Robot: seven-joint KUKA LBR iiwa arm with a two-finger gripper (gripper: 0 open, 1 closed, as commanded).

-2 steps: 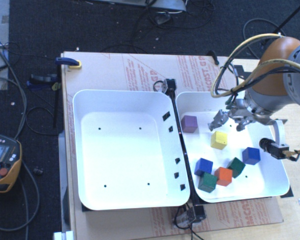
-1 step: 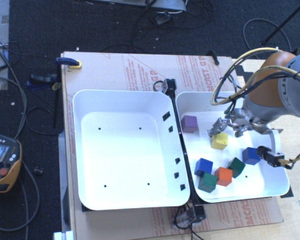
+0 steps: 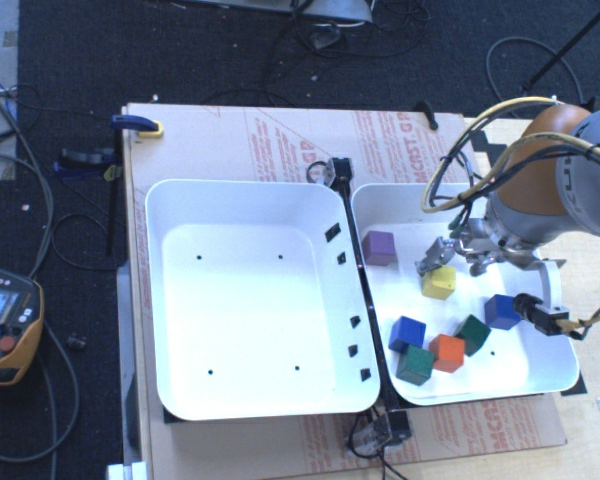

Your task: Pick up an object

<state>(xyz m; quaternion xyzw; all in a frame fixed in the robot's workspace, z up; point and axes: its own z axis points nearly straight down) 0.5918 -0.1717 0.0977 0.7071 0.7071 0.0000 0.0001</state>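
In the right bin point(image 3: 555, 373) lie several small blocks. A yellow block point(image 3: 439, 285) sits near the bin's middle, and my gripper point(image 3: 438, 259) hangs directly over its far edge, close to or touching it. A purple block point(image 3: 379, 247) lies by the bin's left wall. Toward the front sit a blue block point(image 3: 407, 331), a green block point(image 3: 415, 366), an orange block point(image 3: 447, 352) and a dark green block point(image 3: 472, 333). Another blue block point(image 3: 502, 311) lies at the right, beside the arm's wrist.
The left bin point(image 3: 160, 298) stands beside the right one, sharing a black-clipped divider point(image 3: 357, 288). Yellow and grey cables point(image 3: 480, 158) loop from the arm over the right bin's back. A control pendant point(image 3: 5, 323) and cords lie on the floor at the left.
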